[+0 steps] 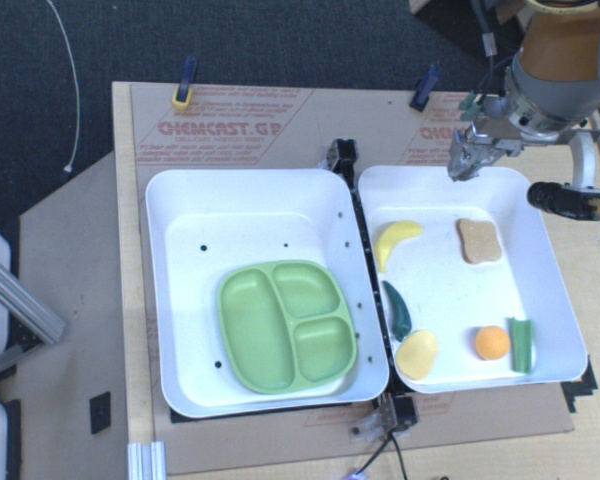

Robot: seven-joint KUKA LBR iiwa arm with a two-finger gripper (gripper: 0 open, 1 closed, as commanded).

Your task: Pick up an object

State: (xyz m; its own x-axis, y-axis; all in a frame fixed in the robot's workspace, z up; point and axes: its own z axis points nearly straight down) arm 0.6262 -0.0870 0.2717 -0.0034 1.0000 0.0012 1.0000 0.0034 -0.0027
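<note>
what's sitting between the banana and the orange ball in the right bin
Nothing: in the camera view, bare white bin floor runs from the banana to the orange ball.

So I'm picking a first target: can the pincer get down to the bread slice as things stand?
Probably yes. The pincer hangs over the right bin's far rim, and the bread slice lies just in front of it with bare floor all round, nothing on top.

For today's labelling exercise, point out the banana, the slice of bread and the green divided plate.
banana [397,236]: camera view, middle of its curved yellow body.
slice of bread [478,240]: camera view, centre of its top face.
green divided plate [252,328]: camera view, floor of its large left compartment.
</note>
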